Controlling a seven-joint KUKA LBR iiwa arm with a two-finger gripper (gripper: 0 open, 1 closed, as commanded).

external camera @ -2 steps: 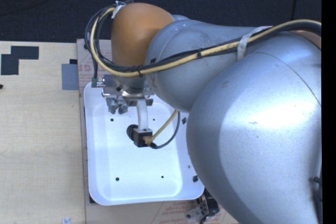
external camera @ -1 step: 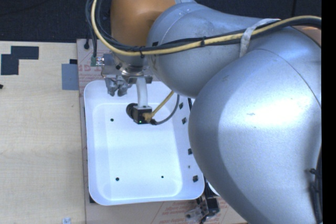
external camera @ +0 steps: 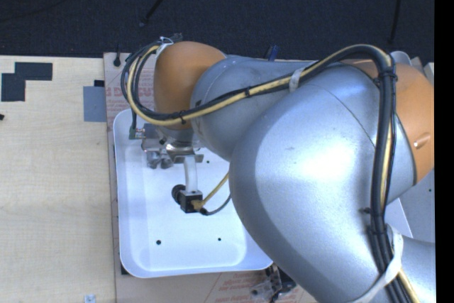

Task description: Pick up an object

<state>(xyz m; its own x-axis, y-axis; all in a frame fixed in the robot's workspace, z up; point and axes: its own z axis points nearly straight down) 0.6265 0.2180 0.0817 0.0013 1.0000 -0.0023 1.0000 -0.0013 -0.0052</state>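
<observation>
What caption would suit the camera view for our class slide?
Grey arm reaches over a white bin, gripper near its far rim.

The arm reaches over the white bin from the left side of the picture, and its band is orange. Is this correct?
No. The camera view shows the arm reaching over the white bin from the right side, not the left. Its band is orange, as you say.

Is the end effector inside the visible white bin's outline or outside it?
Inside: the end effector shows against the shallow white plastic bin's floor, near its upper-left corner. Whether it touches the floor, cannot tell.
</observation>
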